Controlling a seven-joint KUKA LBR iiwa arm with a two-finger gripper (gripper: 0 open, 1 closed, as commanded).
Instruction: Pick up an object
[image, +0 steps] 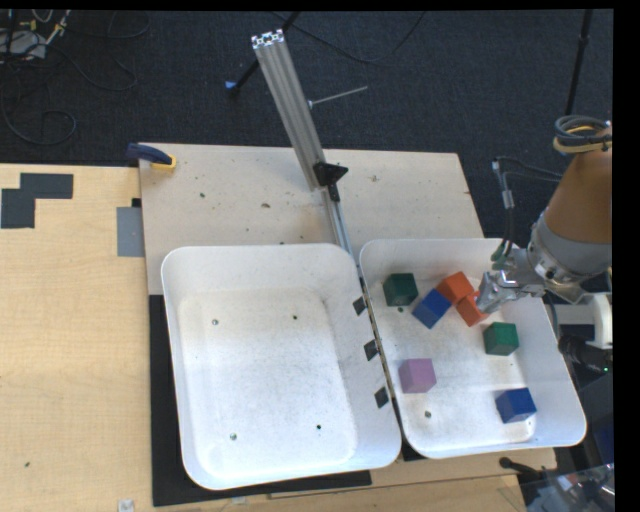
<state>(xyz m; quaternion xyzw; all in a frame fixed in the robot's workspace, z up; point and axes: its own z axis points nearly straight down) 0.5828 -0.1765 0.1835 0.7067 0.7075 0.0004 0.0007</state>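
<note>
My gripper (492, 292) hangs low over the right bin (560, 425), its tip right at the orange block (461, 296), which lies just to the gripper's left in the view, touching or nearly so. Whether I am open or closed I cannot tell from here. The block's long axis runs diagonally, upper left to lower right. A blue cube (431, 307) presses against its far side, so I judge a clean grasp will be tight.

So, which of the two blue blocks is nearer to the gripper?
The blue block beside the orange block, close left of the gripper. The other blue block lies near the bin's front edge.
</note>
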